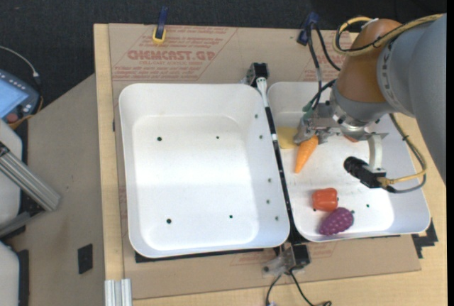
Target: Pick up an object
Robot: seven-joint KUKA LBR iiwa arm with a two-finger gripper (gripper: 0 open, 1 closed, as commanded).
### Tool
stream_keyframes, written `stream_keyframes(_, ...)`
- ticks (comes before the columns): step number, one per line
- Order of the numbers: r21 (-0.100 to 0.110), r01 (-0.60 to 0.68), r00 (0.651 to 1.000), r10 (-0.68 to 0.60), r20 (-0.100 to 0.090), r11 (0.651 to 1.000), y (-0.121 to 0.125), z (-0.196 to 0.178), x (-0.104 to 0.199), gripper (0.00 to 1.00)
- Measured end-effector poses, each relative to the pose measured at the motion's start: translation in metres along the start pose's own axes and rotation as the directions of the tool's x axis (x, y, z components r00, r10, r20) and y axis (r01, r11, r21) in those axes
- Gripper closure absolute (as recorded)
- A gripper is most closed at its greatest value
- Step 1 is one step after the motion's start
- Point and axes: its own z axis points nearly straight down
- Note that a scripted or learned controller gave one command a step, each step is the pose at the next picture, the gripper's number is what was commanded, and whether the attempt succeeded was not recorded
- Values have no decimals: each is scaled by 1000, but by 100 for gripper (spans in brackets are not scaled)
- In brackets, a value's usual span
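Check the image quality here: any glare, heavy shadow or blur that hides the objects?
Camera view: even light, white bins bright but not blown out; arm throws a soft shadow on the right bin; carrot, red piece and purple grapes read sharp; the gripper is slightly soft.
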Motion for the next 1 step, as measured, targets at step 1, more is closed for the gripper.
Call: stream_keyframes(1, -4, 6, 1000, -6, -4, 1000, -20, -106, 94, 100)
